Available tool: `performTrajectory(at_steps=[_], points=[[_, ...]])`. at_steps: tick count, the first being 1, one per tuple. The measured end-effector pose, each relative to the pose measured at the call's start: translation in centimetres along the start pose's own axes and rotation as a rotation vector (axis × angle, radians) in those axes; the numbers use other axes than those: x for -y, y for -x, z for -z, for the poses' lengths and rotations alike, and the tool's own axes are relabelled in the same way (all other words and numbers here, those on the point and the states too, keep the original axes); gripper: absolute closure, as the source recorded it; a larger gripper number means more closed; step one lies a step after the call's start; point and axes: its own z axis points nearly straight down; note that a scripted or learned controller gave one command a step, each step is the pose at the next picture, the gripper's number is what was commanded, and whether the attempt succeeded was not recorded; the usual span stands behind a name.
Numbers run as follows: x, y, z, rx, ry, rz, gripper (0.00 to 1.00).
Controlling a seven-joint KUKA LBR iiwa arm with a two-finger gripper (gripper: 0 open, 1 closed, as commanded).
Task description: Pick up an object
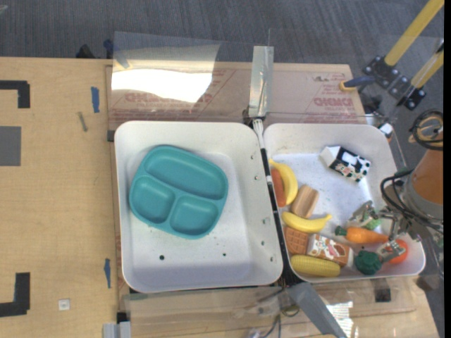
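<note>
Grey carpet and a tan bench frame two shallow white bins sitting side by side, with clear plastic sheeting glinting behind them. In the left bin (141,259) lies a teal divided plate (179,191). The right bin (303,138) holds a clutter of toy food: two bananas (304,222) near the dividing wall, a corn cob (315,265) at the front edge, a small printed carton (330,249), a carrot (364,236), a green piece (367,261) and a black-and-white cow-patterned box (345,163) toward the back. The arm (430,182) enters at the right edge, largely cut off, its orange band visible. Its gripper (377,220) hangs low over the right bin's front right corner, just above the carrot; metal parts and cables tangle there, and whether the claw is spread, clenched or grasping anything cannot be told.
</note>
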Motion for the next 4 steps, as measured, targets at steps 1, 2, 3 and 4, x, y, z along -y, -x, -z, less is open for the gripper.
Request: performTrajectory(at_steps=[1,2,3,4], points=[[1.2,1.6,0.0,-0.004,-0.005,0.627,0.00],[0.4,-0.3,0.0,-0.002,-0.007,0.647,0.00],[0.4,0.2,1.2,0.006,-0.013,0.647,1.00],[2.5,3.7,-0.1,-0.010,-0.002,0.740,1.00]])
